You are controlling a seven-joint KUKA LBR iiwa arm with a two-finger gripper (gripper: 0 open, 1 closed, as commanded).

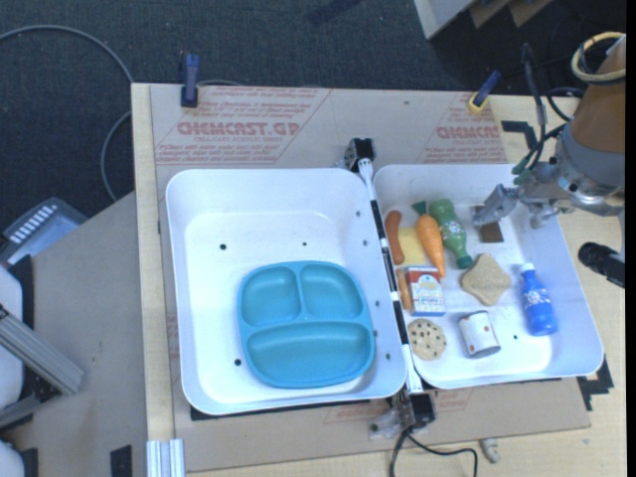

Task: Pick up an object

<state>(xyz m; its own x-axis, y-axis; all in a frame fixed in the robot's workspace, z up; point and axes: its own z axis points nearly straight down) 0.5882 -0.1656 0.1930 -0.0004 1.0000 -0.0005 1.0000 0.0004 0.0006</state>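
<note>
My gripper [509, 210] hangs over the upper right part of the right bin [576, 351], at the end of the grey arm with its orange band. Just below it is a small dark brown patch [490, 232] that I cannot identify. A green bottle [452, 233], a carrot [429, 237] and a sausage [395, 237] lie to its left. Lower down are a bread slice [485, 279], a blue bottle [537, 302], a small carton [425, 289], a cookie [427, 338] and a can [479, 333].
The left bin [199, 207] holds a blue divided plate [306, 322]. A ridge where the two bins meet runs down the middle. Cardboard lies under both bins, with clips at the back edge. Cables hang near the arm at the right.
</note>
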